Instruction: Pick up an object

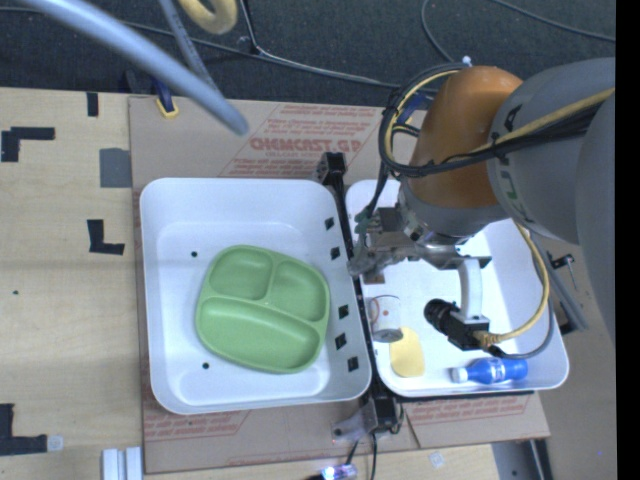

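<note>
The arm (pixel 560 118) is reaching in from the right and hanging over the right bin (pixel 556 370), its orange band (pixel 470 133) and grey bulk covering most of that bin's floor, so whatever is lying under it is hidden. The gripper (pixel 370 260) is sitting low at the bin's left wall, just beside the divider between the 2 bins. It is showing as a tangle of grey metal seen from above, and I cannot tell whether it is released or clenched, nor whether anything is in its grasp. Below it, on the strip of floor left uncovered, 3 things are lying. A small clear piece with a reddish mark (pixel 384 314), too small to name, is resting near the left wall just under the gripper. A pale yellow lump (pixel 407 354) is lying just beside that piece, towards the front. A blue bottle (pixel 492 371) is lying on its side along the front wall, well apart from the gripper. The left bin (pixel 160 218) is holding a green plate (pixel 262 308) with 3 compartments, lying flat and tilted a little to the bin's edges, wholly in view. Both bins are sitting on a sheet of brown cardboard (pixel 290 138), whose red lettering is being partly cut off by the bins and the arm. A blurred grey bar (pixel 120 38) is crossing the top left corner, out of focus.
</note>
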You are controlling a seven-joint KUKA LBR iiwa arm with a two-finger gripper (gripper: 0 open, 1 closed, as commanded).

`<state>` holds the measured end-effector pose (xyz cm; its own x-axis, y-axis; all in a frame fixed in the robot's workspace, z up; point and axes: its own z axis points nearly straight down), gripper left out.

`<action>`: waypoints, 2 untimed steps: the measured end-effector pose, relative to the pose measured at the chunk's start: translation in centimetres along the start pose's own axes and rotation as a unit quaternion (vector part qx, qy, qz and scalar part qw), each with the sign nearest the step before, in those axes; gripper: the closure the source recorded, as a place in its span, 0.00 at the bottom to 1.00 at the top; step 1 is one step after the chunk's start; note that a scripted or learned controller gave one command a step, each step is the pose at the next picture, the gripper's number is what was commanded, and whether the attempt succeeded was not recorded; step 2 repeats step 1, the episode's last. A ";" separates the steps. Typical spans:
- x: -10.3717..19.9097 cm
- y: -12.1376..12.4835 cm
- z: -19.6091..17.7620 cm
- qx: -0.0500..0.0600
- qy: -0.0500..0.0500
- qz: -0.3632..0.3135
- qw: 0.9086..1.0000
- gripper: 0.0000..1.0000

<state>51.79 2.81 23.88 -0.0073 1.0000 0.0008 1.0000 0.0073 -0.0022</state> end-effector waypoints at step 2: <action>5.2 -0.8 1.5 0.001 0.000 0.001 1.000 1.00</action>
